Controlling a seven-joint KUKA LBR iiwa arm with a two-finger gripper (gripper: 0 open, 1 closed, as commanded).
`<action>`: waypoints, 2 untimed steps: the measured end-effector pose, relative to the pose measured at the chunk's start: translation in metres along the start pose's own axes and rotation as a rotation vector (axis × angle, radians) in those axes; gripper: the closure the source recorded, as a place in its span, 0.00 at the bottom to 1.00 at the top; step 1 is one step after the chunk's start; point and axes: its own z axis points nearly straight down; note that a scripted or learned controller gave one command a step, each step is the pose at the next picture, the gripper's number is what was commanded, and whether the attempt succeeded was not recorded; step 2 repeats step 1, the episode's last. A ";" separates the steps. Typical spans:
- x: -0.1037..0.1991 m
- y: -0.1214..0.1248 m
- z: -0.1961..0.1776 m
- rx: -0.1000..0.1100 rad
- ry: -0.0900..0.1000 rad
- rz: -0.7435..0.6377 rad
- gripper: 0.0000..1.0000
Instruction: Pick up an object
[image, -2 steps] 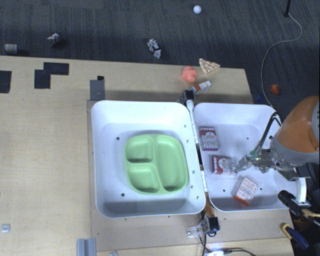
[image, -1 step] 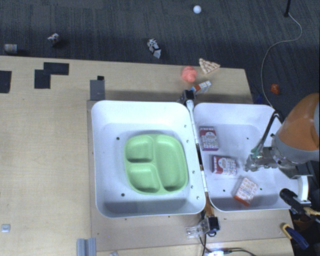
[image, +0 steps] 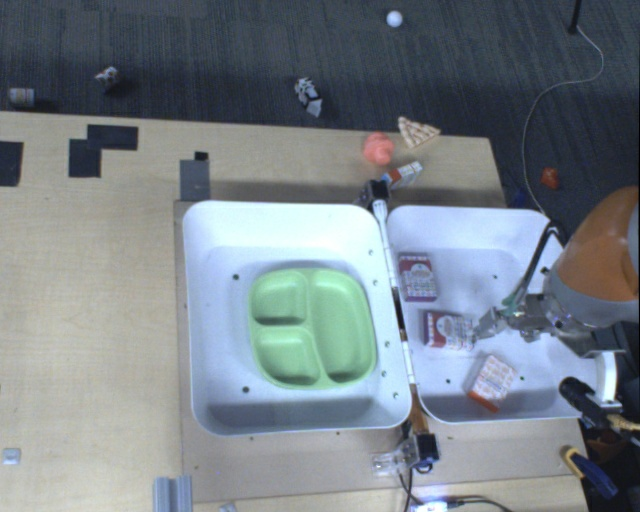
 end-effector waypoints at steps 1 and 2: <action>0.060 -0.017 0.026 0.015 -0.003 0.001 0.00; 0.060 -0.017 0.026 0.015 -0.003 0.001 0.00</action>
